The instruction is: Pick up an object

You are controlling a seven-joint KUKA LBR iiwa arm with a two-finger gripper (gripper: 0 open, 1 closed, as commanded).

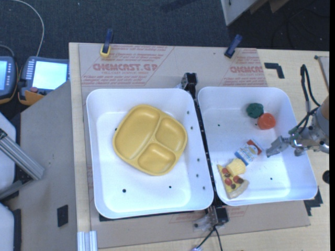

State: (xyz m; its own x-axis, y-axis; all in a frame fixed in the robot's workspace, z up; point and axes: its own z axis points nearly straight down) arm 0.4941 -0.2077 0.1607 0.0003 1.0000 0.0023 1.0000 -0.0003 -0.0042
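- Jaws of our gripper [276, 148] hang over the right white bin [230, 101]; we cannot tell their state.
- We should descend squarely over the small blue-and-white packet [247, 152] just beside them, then close.

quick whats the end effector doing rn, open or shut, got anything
End effector: over the right bin, just right of the small packet; nothing seen in it; open or shut cannot be told.

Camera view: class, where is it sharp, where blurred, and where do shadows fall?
Camera view: even overhead light; yellow plate sharp, with a soft shadow on the left bin; end effector at the right edge slightly blurred; small items in the right bin lack fine detail.
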